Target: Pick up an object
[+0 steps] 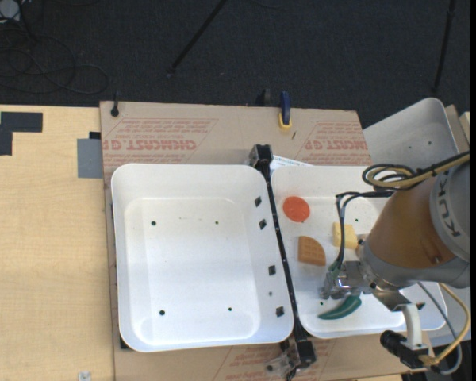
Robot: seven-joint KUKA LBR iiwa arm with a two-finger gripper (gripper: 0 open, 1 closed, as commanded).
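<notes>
The right bin (pixel 357 328) holds a round orange-red piece (pixel 296 209), a tan waffle-like piece (pixel 311 251), a pale yellow piece (pixel 343 233) partly behind a cable, and a curved green piece (pixel 339 308). My gripper (pixel 338 284) is low in that bin, just above the green piece and right of the tan one. The grey and orange wrist covers much of the bin's right half.
The left bin (pixel 135 213) lies beside it, with a black divider (pixel 271 236) between the two. Black and yellow cables (pixel 389 177) loop over the arm. A blue and yellow clamp (pixel 285 111) stands at the cardboard's far edge.
</notes>
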